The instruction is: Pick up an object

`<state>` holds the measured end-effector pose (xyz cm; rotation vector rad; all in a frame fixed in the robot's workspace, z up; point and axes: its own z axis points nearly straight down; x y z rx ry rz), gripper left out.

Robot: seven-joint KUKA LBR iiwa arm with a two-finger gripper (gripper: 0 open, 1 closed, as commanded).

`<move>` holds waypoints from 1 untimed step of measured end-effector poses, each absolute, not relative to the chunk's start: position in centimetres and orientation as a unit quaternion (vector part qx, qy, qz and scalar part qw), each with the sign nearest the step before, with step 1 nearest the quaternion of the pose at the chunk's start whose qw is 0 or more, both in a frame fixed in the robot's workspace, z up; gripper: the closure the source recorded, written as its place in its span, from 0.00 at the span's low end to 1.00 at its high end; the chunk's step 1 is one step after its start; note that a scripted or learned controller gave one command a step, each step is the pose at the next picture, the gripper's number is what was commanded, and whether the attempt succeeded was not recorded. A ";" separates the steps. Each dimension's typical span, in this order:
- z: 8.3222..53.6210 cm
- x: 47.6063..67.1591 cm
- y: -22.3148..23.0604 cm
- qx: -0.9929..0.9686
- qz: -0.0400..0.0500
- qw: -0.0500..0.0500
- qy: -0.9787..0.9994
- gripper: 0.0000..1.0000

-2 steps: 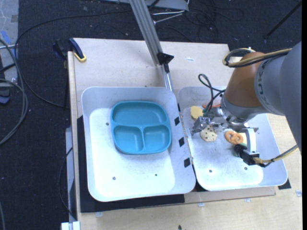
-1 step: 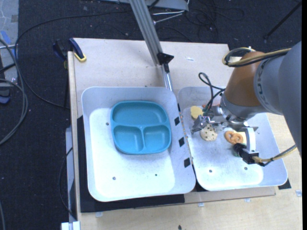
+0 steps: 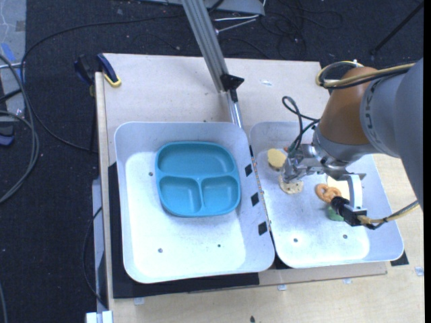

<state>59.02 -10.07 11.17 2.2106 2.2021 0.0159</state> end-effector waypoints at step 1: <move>17.4 59.3 -10.7 0.707 0.002 0.003 0.707 1.00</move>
